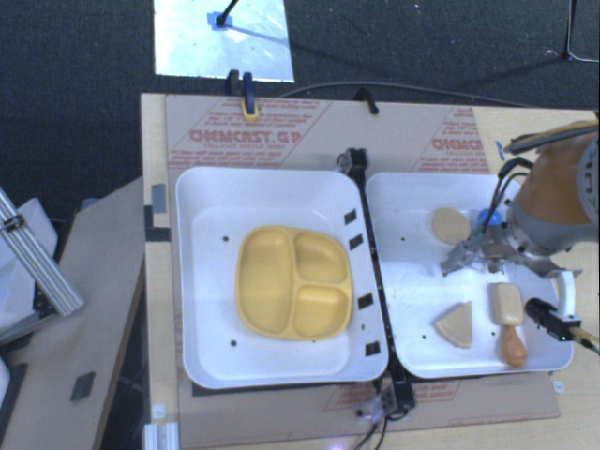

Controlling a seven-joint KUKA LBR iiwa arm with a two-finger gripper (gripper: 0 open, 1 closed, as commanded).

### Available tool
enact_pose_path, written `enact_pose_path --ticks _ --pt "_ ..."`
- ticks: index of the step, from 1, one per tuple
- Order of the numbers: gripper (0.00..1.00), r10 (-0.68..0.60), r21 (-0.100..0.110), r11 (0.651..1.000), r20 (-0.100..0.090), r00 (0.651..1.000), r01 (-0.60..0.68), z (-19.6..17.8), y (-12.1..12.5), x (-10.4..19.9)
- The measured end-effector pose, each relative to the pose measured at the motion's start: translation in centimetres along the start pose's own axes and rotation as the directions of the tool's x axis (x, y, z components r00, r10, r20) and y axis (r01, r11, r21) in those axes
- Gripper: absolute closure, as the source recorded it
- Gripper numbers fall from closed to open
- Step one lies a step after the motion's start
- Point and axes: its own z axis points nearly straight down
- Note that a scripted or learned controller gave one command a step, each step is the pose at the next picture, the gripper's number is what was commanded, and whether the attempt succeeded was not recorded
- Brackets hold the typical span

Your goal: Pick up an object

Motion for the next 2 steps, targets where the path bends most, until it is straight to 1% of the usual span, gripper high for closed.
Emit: enact_pose_path --ticks 1,2 --pt "1.00 -0.001 -0.007 1.000 0.003 1.000 0.001 -1.4 0.2 -0.1" --pt "1.00 -0.001 -0.009 1.000 0.003 1.000 0.001 -5.8 0.1 -0.4"
